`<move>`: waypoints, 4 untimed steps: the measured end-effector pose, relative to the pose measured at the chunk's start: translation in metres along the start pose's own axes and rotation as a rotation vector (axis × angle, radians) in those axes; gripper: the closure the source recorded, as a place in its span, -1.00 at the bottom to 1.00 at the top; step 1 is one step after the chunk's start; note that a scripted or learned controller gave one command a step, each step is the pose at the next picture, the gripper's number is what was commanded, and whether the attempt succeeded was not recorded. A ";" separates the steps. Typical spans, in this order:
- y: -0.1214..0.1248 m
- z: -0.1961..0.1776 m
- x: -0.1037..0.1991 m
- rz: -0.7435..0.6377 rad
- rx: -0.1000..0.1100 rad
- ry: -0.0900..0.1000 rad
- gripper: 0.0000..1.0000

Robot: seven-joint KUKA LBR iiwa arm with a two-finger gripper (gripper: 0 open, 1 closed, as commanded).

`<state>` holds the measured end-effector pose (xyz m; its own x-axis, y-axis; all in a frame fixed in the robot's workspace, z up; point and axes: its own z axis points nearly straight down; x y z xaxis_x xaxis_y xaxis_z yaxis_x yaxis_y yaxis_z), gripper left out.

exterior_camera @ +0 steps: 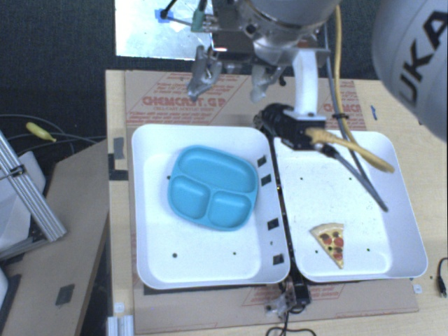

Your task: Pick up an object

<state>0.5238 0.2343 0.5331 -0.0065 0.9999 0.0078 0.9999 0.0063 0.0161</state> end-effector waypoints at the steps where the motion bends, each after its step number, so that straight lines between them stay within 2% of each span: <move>1: 0.000 -0.003 0.000 -0.006 0.011 -0.005 1.00; 2: -0.039 -0.003 0.000 0.000 0.016 -0.007 1.00; 3: -0.011 0.157 -0.083 0.015 0.029 -0.015 1.00; 4: -0.010 0.137 -0.077 0.001 0.012 -0.006 1.00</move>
<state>0.5162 0.1583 0.3958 -0.0050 1.0000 0.0017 1.0000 0.0050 0.0043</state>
